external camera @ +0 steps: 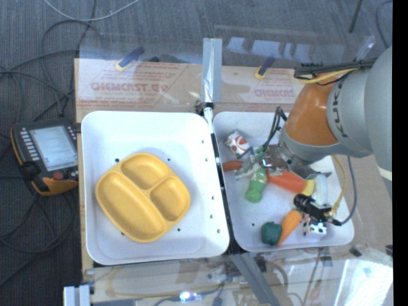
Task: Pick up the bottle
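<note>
The bottle [255, 188] is small and green and lies in the right bin [341, 234], left of its centre, with its top pointing toward the back. My gripper [259, 165] hangs below the orange wrist band, right over the bottle's upper end. The view from above does not settle whether it touches the bottle. The arm's grey and orange body hides the bin's back right part.
Around the bottle lie a red-and-white can [237, 143], an orange carrot [287, 182], a second carrot [290, 222], a green pepper [270, 233], a yellow piece [309, 187] and a small black-and-white toy [315, 226]. The left bin [102, 123] holds a yellow divided plate [143, 196].
</note>
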`<state>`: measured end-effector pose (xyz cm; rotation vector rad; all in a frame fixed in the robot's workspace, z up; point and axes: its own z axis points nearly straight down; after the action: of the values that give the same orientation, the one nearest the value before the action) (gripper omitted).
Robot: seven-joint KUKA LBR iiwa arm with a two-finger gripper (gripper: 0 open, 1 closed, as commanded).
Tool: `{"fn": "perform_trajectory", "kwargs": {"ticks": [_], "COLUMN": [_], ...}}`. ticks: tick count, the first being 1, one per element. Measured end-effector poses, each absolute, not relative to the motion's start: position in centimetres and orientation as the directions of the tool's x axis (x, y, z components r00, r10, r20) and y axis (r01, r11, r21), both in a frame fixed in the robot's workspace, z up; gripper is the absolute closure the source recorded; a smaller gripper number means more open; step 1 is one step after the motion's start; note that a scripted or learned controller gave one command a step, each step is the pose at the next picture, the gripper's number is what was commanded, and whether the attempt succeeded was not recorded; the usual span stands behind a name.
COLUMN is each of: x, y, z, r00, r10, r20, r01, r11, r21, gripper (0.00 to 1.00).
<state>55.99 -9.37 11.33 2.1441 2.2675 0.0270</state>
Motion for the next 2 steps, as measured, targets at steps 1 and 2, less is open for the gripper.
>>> {"fn": "perform_trajectory", "kwargs": {"ticks": [1, 2], "x": [56.7, 55.2], "y": [-10.8, -10.5], "z": [10.9, 10.8], "r00": [-0.068, -0.102], "r10": [0.998, 0.995], "r20": [-0.007, -0.011], "r01": [0.996, 0.993], "r11": [0.068, 0.103], "r21": [0.056, 0.056], "gripper": [0.0, 0.0]}}
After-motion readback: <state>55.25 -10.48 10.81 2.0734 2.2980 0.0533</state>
